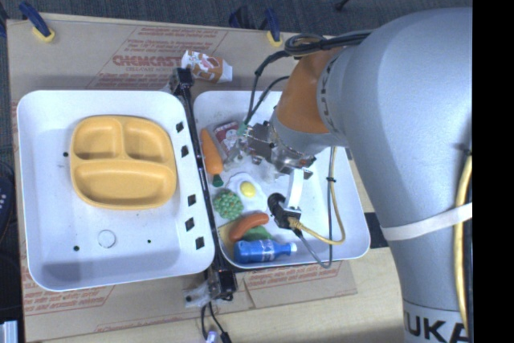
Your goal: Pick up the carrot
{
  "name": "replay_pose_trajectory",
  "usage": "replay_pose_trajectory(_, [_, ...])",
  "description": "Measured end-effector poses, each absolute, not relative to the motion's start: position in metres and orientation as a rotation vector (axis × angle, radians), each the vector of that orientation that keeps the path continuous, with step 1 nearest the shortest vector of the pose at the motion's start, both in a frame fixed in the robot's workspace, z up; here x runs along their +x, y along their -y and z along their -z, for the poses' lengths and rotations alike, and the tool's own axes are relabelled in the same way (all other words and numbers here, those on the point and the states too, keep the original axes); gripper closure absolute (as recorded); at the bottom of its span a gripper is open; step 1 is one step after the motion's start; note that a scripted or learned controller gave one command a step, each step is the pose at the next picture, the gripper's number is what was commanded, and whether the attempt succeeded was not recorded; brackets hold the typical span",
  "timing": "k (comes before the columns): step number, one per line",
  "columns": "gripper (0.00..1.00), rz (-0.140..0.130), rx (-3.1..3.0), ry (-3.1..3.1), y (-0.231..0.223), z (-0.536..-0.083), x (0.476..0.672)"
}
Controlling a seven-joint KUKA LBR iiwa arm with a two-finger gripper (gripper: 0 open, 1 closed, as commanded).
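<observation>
The carrot (pixel 211 153) is orange with a green stub at its lower end. It lies lengthwise along the left wall of the right bin (pixel 349 205). My gripper (pixel 243 142) hangs low over the upper middle of that bin, just right of the carrot's upper half and apart from it. The grey arm with its orange band (pixel 303 96) covers the bin's right side.
A fried egg (pixel 247 190), green peas (pixel 229 206), a sausage (pixel 248 222) and a blue bottle (pixel 263 251) lie below the gripper. A red-and-white packet (pixel 227 132) sits beside the carrot. The left bin (pixel 40 197) holds a yellow divided plate (pixel 123 161).
</observation>
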State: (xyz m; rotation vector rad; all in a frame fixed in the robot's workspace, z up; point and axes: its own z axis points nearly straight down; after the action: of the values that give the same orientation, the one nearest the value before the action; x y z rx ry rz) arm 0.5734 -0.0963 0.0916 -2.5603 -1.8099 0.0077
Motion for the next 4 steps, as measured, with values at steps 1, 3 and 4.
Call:
replay_pose_trajectory(1, [0.00,-0.005,-2.818,1.380,0.041,-0.192,0.572])
replay_pose_trajectory(3, [0.00,-0.006,-2.835,1.347,-0.007,-0.191,0.557])
replay_pose_trajectory(4, [0.00,-0.004,-2.996,0.940,-0.002,-0.191,0.556])
